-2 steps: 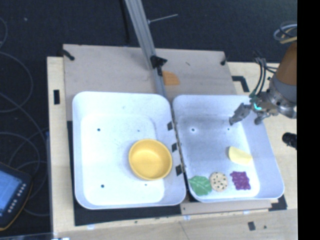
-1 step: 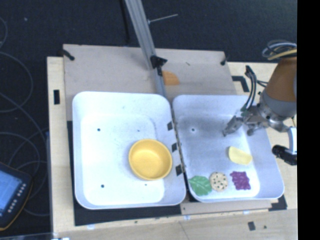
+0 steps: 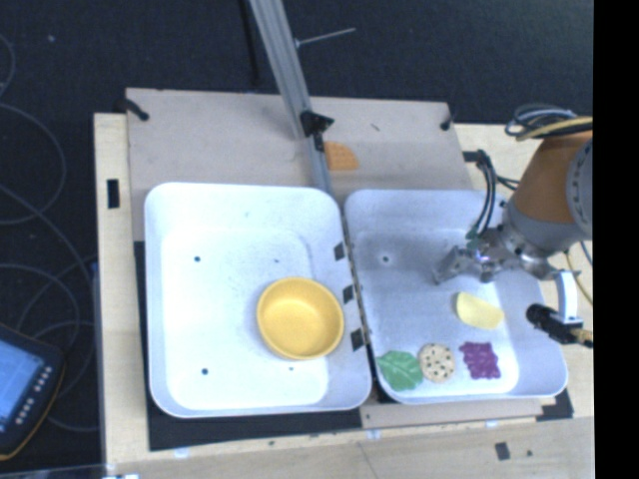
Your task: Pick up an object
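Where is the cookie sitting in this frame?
The cookie lies near the front edge of the right bin, between the green leaf and the purple grapes, below the yellow piece.

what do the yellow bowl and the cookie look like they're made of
Bowl: probably plastic; even yellow colour, smooth matte surface, thick rounded rim. Cookie: likely a moulded plastic or rubber toy; flat tan disc with dark specks, lying in the right bin between a green piece and a purple piece. Too small to be sure.

Yellow chip (image 3: 479, 310) lies flat in right bin (image 3: 399, 218).
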Robot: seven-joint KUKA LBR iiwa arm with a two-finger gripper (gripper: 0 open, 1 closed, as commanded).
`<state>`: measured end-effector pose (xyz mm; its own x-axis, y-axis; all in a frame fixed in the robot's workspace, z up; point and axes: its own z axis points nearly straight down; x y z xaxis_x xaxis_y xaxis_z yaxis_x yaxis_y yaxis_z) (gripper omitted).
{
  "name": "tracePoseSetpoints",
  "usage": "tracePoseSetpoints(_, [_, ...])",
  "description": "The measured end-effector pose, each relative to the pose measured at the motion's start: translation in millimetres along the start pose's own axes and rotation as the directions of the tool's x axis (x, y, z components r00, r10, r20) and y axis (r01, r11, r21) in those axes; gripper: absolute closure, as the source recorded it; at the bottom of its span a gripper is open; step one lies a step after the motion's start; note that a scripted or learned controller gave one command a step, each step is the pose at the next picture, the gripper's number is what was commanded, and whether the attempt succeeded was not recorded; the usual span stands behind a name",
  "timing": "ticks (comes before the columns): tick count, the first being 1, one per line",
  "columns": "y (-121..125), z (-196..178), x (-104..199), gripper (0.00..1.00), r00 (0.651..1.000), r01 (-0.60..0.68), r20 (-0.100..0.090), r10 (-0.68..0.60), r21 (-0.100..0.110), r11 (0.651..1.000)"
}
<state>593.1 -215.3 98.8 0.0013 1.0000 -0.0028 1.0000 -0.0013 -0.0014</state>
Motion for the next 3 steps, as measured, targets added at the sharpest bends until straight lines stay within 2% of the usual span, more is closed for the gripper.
tracePoseSetpoints(1, [2,-14,-1,1.00,1.000,-0.001,0.001,0.001,-0.007,1.000])
tracePoseSetpoints(2, [6,-78,1,1.00,1.000,0.005,-0.001,-0.005,-0.009,1.000])
tracePoseSetpoints(3, [12,-125,-4,1.00,1.000,0.005,0.000,-0.005,-0.009,1.000])
